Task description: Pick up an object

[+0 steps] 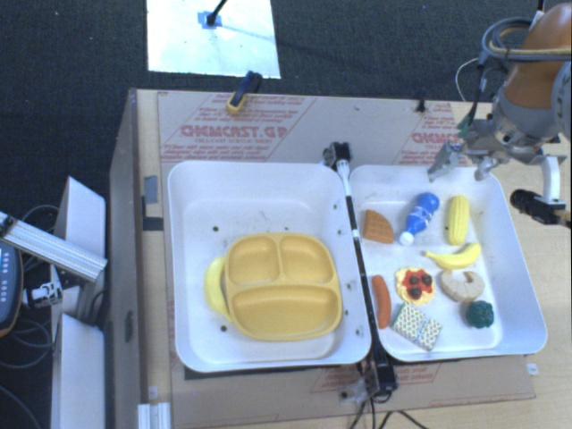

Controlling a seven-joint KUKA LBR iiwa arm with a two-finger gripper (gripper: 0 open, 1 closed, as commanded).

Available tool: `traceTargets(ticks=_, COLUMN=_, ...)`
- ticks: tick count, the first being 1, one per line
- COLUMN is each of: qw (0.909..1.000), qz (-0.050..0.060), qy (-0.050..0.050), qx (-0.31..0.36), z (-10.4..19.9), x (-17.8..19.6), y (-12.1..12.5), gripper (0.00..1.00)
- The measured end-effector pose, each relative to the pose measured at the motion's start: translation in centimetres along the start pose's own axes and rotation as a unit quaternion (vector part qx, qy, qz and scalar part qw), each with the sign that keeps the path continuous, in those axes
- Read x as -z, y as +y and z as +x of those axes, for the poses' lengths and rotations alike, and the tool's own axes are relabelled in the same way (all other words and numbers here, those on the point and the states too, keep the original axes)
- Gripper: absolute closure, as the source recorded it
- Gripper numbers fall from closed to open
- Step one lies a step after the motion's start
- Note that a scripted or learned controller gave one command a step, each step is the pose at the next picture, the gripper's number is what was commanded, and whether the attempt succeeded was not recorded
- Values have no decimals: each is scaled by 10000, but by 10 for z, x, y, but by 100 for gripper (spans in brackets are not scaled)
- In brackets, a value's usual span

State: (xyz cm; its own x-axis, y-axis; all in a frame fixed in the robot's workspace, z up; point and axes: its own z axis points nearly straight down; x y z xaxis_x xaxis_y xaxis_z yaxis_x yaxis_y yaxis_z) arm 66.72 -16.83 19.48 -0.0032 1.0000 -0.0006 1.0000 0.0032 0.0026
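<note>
Fingers are seen spread apart with nothing between them; the gripper [463, 161] is parked above the far rim of the right bin [527, 324], probably staged for a descent. The blue bottle [419, 216] and corn cob [458, 219] lie nearest below it, loosely spaced among other toy food, so either is judged reachable.

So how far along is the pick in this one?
Nothing looks done: every toy food, including the blue bottle, corn cob and banana, lies in the right bin. The end effector hangs above that bin's far edge. Descent, grasp and lift remain.
</note>
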Motion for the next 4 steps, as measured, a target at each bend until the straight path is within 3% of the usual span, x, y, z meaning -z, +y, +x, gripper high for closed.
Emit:
traceTargets(ticks=1, qw=10000, qz=9, qy=5, qx=8, z=38, x=-111, y=-16, gripper=0)
traceTargets(ticks=2, qw=10000, qz=8, qy=3, qx=10, z=51, x=-110, y=-17, gripper=0)
traceTargets(ticks=3, qw=10000, qz=-7, qy=1, qx=18, z=51, x=-99, y=-16, gripper=100)
traceTargets(ticks=4, qw=10000, qz=-10, qy=6, qx=9, z=109, x=-9, y=-50, gripper=100)
